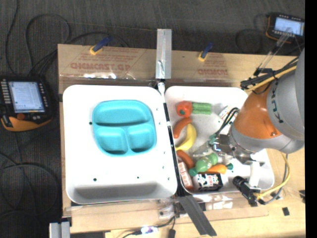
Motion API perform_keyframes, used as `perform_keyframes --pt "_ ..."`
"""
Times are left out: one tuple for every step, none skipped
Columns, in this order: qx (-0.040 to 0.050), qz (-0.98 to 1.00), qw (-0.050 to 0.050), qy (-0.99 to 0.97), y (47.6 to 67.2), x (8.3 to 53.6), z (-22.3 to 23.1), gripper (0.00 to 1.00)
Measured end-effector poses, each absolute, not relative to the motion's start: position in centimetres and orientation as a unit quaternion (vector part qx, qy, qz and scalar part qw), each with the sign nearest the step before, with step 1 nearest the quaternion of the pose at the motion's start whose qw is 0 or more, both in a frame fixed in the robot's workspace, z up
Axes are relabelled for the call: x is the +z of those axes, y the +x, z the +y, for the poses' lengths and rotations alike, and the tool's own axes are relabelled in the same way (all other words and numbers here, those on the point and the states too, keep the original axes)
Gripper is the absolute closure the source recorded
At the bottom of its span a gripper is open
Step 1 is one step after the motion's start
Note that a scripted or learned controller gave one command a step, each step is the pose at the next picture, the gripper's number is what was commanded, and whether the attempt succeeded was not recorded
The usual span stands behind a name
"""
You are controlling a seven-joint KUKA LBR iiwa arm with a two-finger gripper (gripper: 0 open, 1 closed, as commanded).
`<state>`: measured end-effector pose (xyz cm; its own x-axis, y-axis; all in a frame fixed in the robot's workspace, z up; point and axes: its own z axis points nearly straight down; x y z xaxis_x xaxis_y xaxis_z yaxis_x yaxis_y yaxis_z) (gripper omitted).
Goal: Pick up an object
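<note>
Toys (198, 148) crowd the right bin (267, 180) beside the end effector (221, 150).

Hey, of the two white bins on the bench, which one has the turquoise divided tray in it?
The left bin in the camera view. It holds the turquoise tray, while the right bin, under the arm, holds a jumble of toy food.

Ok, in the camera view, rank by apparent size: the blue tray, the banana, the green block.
Largest to smallest:
1. blue tray
2. banana
3. green block
Banana and block are close, so that order is unsure.
</note>
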<state>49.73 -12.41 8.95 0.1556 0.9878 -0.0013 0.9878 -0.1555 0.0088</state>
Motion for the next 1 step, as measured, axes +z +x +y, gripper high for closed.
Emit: perform_keyframes --pt "0.0038 0.781 0.005 0.624 49.05 9.32 -12.09 0.00"
